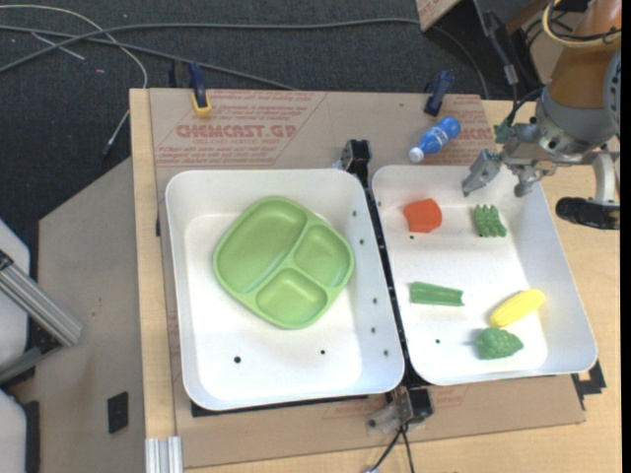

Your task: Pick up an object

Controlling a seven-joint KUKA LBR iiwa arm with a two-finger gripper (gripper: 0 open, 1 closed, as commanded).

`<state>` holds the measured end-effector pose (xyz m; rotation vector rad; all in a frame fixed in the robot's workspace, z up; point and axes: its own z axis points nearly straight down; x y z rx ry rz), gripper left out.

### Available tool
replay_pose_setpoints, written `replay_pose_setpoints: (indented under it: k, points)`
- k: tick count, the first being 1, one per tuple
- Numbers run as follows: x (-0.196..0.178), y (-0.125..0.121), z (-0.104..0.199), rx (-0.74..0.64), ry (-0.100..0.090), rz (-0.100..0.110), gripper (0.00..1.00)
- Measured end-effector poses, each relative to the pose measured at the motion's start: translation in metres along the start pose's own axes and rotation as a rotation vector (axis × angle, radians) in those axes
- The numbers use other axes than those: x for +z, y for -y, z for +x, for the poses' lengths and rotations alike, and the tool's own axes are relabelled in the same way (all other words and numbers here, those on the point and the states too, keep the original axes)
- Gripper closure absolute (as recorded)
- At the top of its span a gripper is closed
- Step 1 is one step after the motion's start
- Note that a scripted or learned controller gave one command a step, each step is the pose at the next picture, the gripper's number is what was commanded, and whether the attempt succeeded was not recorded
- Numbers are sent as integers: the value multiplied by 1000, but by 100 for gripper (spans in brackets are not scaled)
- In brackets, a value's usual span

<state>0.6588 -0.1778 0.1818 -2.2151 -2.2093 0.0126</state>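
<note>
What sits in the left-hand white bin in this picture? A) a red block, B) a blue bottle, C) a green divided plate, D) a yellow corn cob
C: the green divided plate lies alone in the left bin, while the yellow and red pieces lie in the right bin.

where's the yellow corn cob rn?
The yellow corn cob lies in the right bin, near its front right corner, just above the green broccoli piece and to the right of the green bean pod.
</note>
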Motion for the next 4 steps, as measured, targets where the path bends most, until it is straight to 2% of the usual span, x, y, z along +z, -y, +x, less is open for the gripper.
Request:
replay_pose_setpoints:
  k: [1,3,4]
  points:
    - [-8,-3,0,-3,3,-14,0]
    - [77,-6,-1,-4,2,-8,0]
    - [93,-9,-1,-5,5,-17,0]
